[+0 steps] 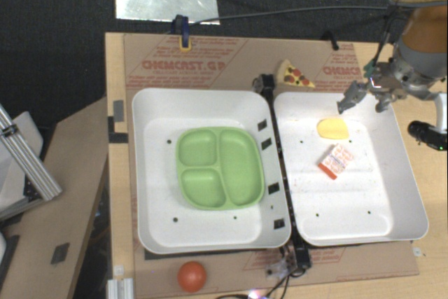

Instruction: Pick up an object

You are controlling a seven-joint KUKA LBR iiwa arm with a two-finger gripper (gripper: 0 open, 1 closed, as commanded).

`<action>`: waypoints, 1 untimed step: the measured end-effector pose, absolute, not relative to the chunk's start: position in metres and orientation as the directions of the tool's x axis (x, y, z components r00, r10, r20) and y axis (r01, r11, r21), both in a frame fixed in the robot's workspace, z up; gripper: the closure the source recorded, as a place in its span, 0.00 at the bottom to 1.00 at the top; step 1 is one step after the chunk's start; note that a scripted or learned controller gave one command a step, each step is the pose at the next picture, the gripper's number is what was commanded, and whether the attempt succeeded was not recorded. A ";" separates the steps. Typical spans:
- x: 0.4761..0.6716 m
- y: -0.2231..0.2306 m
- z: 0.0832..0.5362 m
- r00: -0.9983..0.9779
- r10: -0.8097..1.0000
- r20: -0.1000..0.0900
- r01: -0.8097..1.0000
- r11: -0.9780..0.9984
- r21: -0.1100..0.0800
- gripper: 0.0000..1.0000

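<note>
Cardboard-covered desk (210, 56) carries two bins; jaws (365, 99) hang wide and empty above the right bin (399, 171), offset from the yellow object (332, 128), so closing risks a miss.

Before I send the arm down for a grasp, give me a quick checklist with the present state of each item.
1. Fingers spread apart: ok; the gripper is open, with nothing between its fingers.
2. Target in the right bin: ok; the yellow piece lies flat below and to the left of the gripper.
3. Gripper centred over the target: not ok; it sits off to the piece's upper right.
4. Space around the target: ok; the red and white packet lies apart from it.
5. Height above the bin floor: cannot tell from this slanted view.
</note>
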State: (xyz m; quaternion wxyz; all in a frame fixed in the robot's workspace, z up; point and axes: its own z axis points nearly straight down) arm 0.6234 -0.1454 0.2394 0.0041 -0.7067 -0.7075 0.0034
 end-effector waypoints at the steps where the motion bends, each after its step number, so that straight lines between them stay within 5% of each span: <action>1: 0.626 -0.145 0.247 -0.003 1.000 -0.001 1.000 0.003 0.002 0.00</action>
